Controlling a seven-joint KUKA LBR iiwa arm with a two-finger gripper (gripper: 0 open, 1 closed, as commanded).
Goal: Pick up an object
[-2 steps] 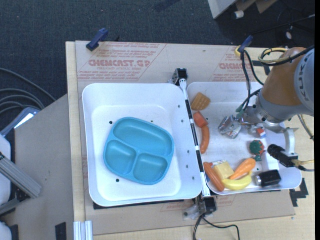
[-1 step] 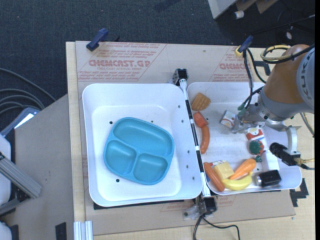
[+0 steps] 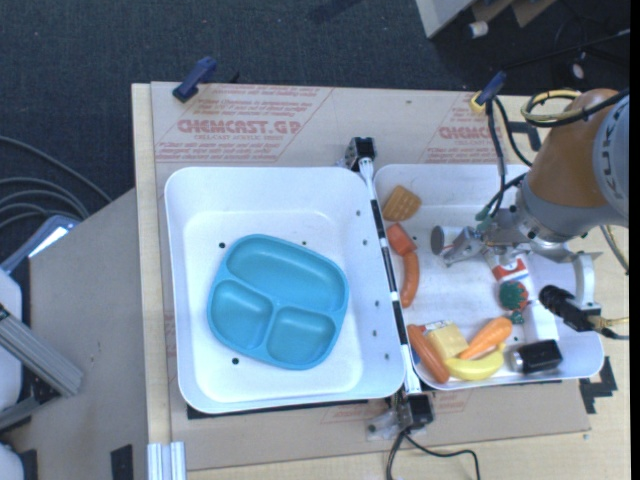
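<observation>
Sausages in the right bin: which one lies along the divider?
The upper sausage, long and lying along the divider; the other sausage sits at the bin's front corner beside the banana.

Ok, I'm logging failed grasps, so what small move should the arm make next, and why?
Probably lower the gripper straight down. It sits over bare floor in the right bin, with nothing between its fingers; the hot dog lies just to its left, so a slight leftward nudge first may help.
</observation>
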